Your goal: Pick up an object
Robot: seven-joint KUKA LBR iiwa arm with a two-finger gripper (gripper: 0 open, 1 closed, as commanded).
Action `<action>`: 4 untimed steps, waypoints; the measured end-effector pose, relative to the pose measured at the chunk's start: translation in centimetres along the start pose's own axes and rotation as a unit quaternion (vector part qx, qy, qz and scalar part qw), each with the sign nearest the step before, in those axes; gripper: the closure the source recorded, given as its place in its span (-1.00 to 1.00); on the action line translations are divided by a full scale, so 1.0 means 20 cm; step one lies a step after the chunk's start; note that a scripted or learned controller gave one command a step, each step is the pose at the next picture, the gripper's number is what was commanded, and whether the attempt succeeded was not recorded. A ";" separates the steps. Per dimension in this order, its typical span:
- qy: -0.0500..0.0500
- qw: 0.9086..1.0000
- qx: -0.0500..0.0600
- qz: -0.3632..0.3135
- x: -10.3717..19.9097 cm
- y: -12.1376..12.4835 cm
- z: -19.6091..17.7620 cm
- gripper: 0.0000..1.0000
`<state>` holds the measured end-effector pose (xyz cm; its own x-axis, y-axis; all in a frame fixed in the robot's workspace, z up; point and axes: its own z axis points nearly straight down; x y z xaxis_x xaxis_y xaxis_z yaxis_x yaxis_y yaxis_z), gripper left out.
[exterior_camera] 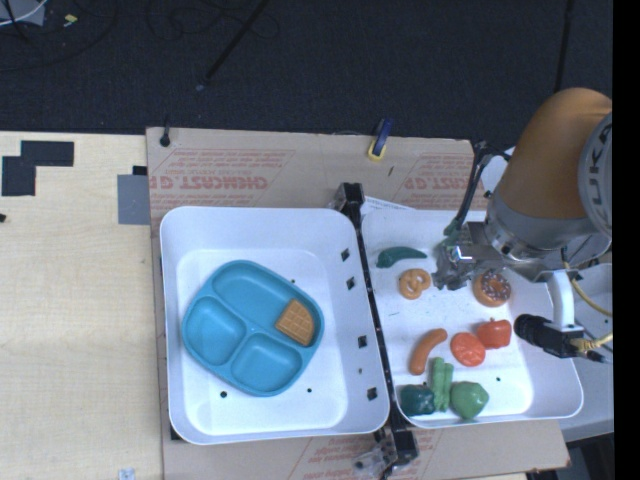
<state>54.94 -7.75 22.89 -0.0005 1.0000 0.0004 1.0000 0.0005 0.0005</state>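
Two shallow white plastic bins sit side by side: the left bin and the right bin. The left one carries one blue three-compartment plastic tray and one tan waffle-patterned toy biscuit. The right one carries two round doughnut-like toys, one dark green curved pepper, one orange sausage, two red-orange tomato-like pieces, and a cluster of three green vegetable pieces along its near edge.

Even overhead light, soft shadows, img slightly grainy.
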 end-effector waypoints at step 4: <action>0.000 1.000 0.001 0.000 0.86 0.47 0.01 1.00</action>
<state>64.43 9.51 22.61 -0.0013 1.0000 0.0002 1.0000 0.0013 -0.0011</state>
